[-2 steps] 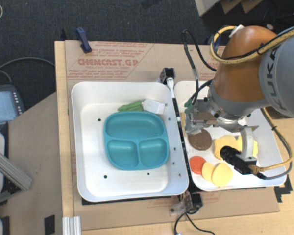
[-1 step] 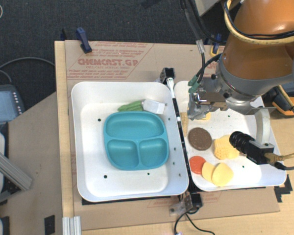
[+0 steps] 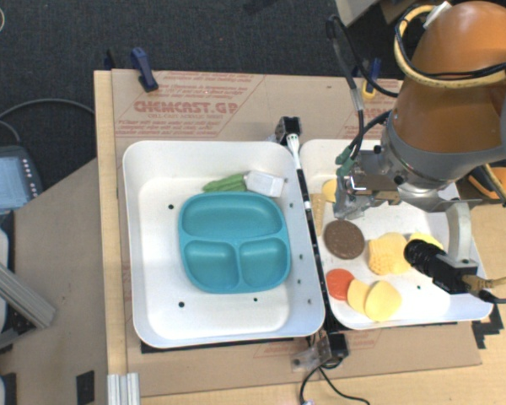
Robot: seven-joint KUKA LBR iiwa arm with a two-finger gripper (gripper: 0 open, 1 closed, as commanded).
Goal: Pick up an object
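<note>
Lying near the right bin's (image 3: 481,310) left edge, a round flat brown disc (image 3: 344,239) is seen below the jaws (image 3: 347,194); their opening cannot be told.

Brown cardboard sheet (image 3: 194,99) with red print under both bins, blue clamp (image 3: 143,68) at its far left corner, black clip (image 3: 287,128) at the bins' far edge, small screen (image 3: 4,181) at the left, dark carpet (image 3: 152,15) beyond
</note>
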